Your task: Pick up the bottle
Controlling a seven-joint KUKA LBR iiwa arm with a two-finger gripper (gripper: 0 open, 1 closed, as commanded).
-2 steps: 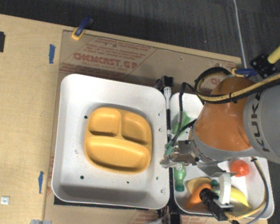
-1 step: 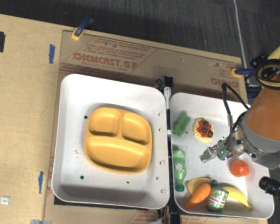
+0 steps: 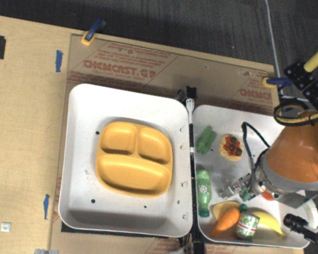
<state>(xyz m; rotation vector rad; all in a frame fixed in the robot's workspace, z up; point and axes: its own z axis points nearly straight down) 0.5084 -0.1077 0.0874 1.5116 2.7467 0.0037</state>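
1. The green plastic bottle (image 3: 202, 191) lies along the left wall of the right shallow white bin (image 3: 266, 121), near its front edge.
2. The grey arm's two-finger gripper (image 3: 243, 189) hovers mid-bin, right of the bottle; whether its jaws are apart or together, I cannot tell.
3. An orange carrot (image 3: 226, 219), green can (image 3: 247, 224) and yellow banana (image 3: 269, 222) crowd the front edge.
4. A yellow divided tray (image 3: 135, 157) sits in the left white bin (image 3: 90, 106).

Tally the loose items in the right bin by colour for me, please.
Green: 3 - bottle, pickle-like piece, can
Orange: 1 - carrot
Yellow: 1 - banana
Tan with red topping: 1 - small tart
Total: 6
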